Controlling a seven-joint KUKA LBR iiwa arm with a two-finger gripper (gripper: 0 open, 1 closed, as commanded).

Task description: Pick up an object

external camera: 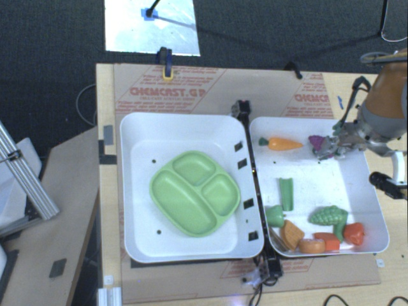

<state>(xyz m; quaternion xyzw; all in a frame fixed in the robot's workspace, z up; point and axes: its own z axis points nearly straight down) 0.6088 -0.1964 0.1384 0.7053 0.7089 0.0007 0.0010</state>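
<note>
Bench cardboard [167, 93] reads "CHEMCAST GP" behind both bins [137, 139].

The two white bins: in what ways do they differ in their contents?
The left bin holds one green divided plate; the right bin holds several small toy foods, such as a carrot. The gripper is over the right bin, not the left bin. Both bins are white and shallow.

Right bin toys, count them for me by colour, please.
Green: 3, a stick, a bumpy piece, a piece in the near left corner
Orange: 3
Red: 2
Purple: 1
Total: 9
</note>
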